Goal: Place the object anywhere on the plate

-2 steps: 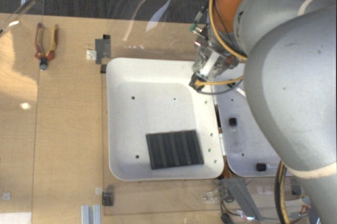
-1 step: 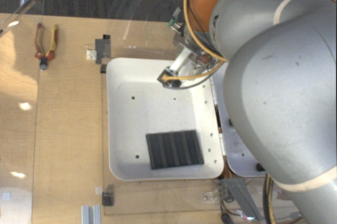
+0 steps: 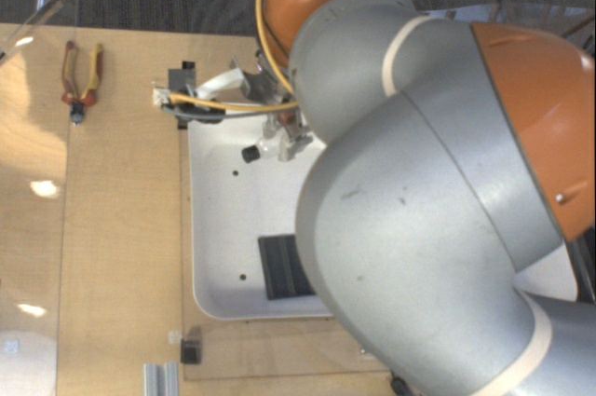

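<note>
Camera view is showing the arm (image 3: 438, 198) covering much of the white bin (image 3: 219, 282) — the gripper (image 3: 287, 143) is hanging over its far end. A small dark object (image 3: 250, 155) is lying just beside it. A dark plate (image 3: 284, 266) (partly hidden) is sitting nearer.

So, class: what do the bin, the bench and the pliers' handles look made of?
Bin: likely plastic, smooth white with rounded moulded corners. Bench: wood or wood laminate, pale tan with a soft sheen. Pliers: handles seem rubber or plastic coated, red and yellow; jaws too small to judge.
</note>
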You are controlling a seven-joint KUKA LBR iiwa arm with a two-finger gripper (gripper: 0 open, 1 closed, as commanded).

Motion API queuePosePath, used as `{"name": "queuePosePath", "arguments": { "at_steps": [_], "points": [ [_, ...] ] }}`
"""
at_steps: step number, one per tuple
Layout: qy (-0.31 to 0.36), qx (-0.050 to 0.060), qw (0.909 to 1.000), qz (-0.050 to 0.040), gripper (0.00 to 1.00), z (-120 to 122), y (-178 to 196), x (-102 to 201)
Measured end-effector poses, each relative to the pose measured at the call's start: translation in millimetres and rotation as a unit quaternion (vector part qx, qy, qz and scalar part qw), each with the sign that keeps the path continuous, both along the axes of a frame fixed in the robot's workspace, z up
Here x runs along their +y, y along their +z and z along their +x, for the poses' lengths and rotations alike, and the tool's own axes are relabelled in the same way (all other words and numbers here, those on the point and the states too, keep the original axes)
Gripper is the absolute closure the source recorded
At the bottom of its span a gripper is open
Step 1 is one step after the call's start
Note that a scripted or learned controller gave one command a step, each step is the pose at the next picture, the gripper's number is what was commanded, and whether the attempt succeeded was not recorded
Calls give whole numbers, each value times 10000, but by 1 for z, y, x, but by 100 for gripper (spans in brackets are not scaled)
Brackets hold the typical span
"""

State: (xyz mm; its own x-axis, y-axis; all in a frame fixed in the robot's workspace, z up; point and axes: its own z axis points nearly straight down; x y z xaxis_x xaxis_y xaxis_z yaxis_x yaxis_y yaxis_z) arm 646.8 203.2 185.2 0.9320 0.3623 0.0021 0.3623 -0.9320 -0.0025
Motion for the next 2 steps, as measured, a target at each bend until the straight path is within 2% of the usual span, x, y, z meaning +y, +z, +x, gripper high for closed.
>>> {"name": "queuePosePath", "arguments": {
  "at_steps": [1,2],
  "points": [
    [159,1,9999,-3,100,15,10,31],
    [2224,13,9750,-22,100,-5,12,-83]
  ]
}}
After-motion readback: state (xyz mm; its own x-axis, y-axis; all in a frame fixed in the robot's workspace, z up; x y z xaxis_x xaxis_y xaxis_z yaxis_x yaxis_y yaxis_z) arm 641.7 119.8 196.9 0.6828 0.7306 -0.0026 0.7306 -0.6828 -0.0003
